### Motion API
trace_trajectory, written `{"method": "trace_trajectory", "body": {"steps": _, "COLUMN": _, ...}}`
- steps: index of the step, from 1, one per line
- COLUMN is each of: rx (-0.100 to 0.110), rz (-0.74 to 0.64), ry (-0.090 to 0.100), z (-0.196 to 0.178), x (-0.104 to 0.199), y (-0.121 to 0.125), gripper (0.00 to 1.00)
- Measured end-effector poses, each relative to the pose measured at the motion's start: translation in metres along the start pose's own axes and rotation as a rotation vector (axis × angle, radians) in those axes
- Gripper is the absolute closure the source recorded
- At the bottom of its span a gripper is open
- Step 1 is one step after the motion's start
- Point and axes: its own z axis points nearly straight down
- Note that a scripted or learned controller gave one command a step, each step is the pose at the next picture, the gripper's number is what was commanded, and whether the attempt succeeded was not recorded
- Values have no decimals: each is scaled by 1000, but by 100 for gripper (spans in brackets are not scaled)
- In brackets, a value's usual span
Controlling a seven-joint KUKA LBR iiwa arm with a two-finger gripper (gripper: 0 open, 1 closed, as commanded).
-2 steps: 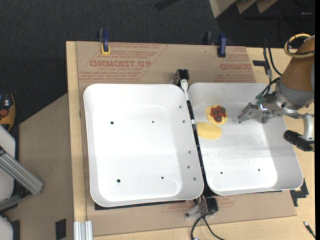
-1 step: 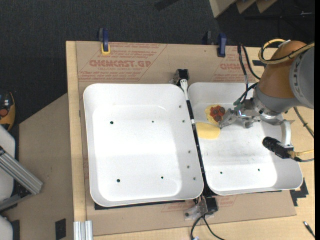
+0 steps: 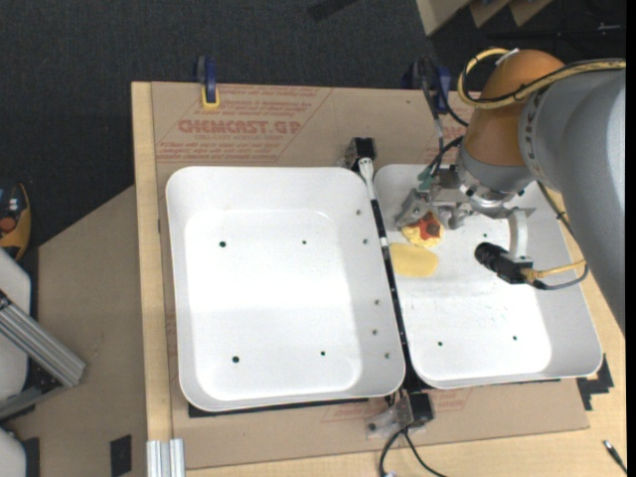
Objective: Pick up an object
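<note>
Gripper (image 3: 429, 219) sits low over the right bin (image 3: 517, 351), near its upper-left corner, fingers hidden by wrist hardware so can't tell open or closed. Small red object (image 3: 429, 230) right at the tip, possibly between the fingers. Pale yellow object (image 3: 412, 259) just below it on the bin floor. Left bin (image 3: 278, 296) alongside.

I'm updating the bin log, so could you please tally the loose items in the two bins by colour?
Yellow: 1, a flat pale piece in the right bin.
Red-orange: 1, a small item under the tool, same bin.
Total: 2.
</note>
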Motion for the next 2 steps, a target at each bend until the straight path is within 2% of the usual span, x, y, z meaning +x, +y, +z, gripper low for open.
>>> {"method": "trace_trajectory", "body": {"steps": 1, "rx": -6, "rz": 5, "ry": -1, "z": -14, "x": -4, "y": 1, "gripper": 100}}
{"method": "trace_trajectory", "body": {"steps": 2, "rx": -7, "rz": -2, "ry": 1, "z": -107, "x": 66, "y": 29, "gripper": 100}}
